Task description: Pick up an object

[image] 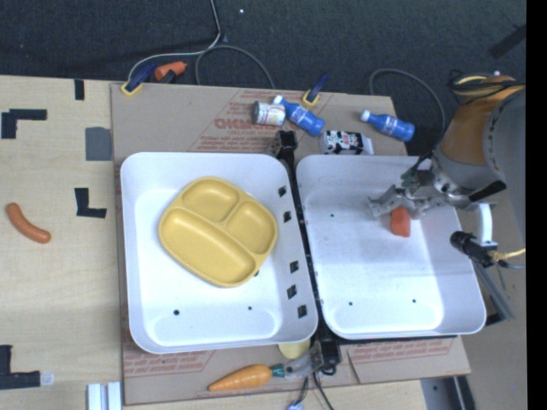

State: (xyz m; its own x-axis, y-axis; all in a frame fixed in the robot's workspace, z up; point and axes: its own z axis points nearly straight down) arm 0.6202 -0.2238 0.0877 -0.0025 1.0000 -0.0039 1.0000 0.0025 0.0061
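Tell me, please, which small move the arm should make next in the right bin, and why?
Probably a short descent onto the small orange-red object and then closing. The gripper sits right at that object's top end in the right bin, and I cannot tell that the object is between its fingers yet.
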